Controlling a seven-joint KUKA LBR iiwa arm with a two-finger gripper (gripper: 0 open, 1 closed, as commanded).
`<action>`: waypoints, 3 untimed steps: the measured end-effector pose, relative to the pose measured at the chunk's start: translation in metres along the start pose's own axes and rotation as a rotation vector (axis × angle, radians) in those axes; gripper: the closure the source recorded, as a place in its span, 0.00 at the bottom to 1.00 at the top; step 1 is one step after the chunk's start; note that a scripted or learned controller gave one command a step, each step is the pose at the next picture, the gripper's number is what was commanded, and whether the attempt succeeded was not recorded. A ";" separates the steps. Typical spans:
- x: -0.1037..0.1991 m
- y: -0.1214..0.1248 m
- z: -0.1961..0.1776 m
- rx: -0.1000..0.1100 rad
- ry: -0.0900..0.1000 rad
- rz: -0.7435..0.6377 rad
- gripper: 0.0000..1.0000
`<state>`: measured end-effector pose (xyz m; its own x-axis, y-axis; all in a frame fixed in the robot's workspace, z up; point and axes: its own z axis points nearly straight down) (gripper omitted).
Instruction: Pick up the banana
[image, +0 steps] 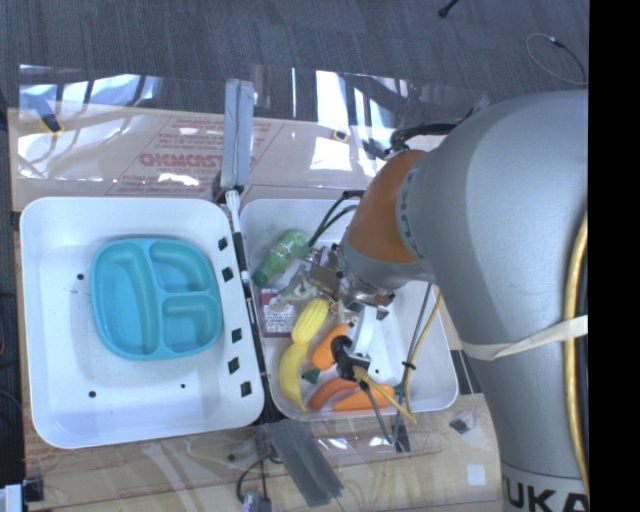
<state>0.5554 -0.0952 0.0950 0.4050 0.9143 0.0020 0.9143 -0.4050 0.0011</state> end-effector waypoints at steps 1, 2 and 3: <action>0.003 0.000 -0.010 0.001 0.004 -0.006 1.00; 0.056 0.045 -0.097 0.004 -0.003 -0.008 1.00; 0.023 0.068 -0.223 0.003 -0.002 -0.050 1.00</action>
